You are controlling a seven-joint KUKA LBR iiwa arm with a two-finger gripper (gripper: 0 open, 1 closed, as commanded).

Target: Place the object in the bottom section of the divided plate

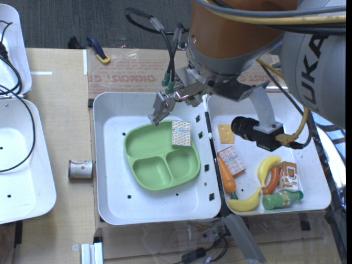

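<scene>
A light green divided plate (160, 159) lies in the left bin (110, 202), with one large section at its upper left and two smaller ones along its lower right. A small white patterned packet (181, 133) rests on the plate's upper right rim, at the edge of the large section. My gripper (157, 116) hangs over the plate's top edge, just left of the packet and apart from it. Nothing shows in its grasp. The big grey and orange arm covers the top right of the view.
The right bin (322, 202) holds a cheese slice (225, 132), a small carton (234, 161), a carrot (226, 177), two bananas (246, 202), a sausage (270, 183), a juice box (289, 175) and a green bottle (280, 199). A small can (81, 169) lies on the bench left of the bins.
</scene>
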